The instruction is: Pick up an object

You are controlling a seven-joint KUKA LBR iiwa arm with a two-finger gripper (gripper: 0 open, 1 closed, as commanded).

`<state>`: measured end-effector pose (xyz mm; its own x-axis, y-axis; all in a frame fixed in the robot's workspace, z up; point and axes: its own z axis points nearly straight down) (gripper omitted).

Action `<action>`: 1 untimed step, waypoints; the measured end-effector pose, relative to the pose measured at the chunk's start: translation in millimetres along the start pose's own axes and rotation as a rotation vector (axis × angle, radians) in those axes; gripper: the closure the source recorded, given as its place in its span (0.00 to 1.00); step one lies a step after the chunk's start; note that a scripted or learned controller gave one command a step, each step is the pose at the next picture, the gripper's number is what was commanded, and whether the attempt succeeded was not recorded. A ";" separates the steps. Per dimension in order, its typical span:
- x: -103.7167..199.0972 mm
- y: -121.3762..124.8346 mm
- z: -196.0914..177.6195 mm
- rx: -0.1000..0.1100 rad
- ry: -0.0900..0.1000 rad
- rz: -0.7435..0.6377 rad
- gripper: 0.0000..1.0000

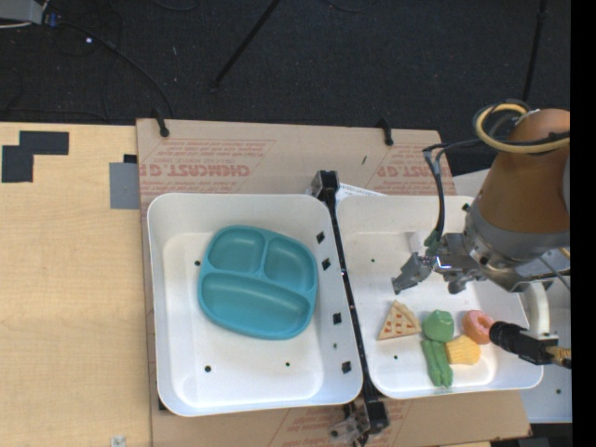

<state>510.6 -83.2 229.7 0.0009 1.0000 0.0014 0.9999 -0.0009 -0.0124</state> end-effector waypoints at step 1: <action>-0.3 1.9 -4.8 -0.008 0.000 -0.001 0.00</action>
<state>512.6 -83.5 234.4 -0.0005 1.0000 0.0010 1.0000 0.0005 -0.0041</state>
